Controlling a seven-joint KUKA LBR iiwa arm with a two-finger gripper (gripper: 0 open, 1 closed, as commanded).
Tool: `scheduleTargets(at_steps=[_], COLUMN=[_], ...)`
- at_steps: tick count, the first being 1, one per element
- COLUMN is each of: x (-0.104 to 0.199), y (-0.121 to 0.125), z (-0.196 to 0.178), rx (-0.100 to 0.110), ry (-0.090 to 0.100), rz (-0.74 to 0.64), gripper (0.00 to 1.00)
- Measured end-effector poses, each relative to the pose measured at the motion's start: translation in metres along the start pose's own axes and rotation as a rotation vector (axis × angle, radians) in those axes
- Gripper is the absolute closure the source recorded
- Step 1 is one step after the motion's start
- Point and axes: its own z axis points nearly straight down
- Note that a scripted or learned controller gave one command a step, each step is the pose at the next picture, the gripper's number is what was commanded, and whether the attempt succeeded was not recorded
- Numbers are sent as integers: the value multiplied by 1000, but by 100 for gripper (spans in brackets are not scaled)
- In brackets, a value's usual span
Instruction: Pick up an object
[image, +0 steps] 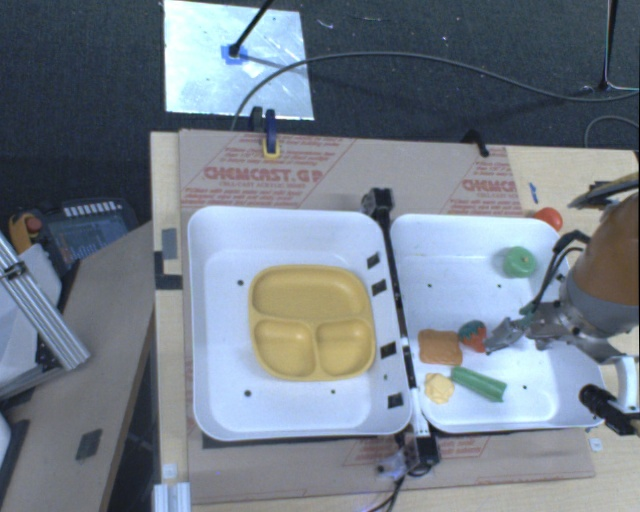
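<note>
Your jaws sit low in the right bin (540, 400), and their tip is right next to the little red toy (473, 335). You cannot tell if they are wide apart or squeezed together, because the tip looks small and blurry. You also cannot tell if they touch the red toy or just come close to it.

The red toy is the best thing to pick. It looks like a small, light plastic food toy with a bit of green on top. It is likely hard and smooth, so it may slip or roll away if you pinch it off to one side. Take it across its round middle.

Touching the red toy, on the side away from the jaws, lies a flat brown toy (440, 347). Just below the red toy is a long green toy (478, 383), and next to that a small yellow toy (438, 387). A round green toy (519, 262) sits well above the red toy, near the bin's far edge.

Far past the red toy, in the left bin (215, 300), is a yellow tray (310, 322) on the counter (330, 170)
</note>
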Motion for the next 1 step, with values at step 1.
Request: scheduleTargets(at_steps=[1], x=[0], y=[0], z=[39], rx=[-2], ry=[0], rz=[1], gripper=[0])
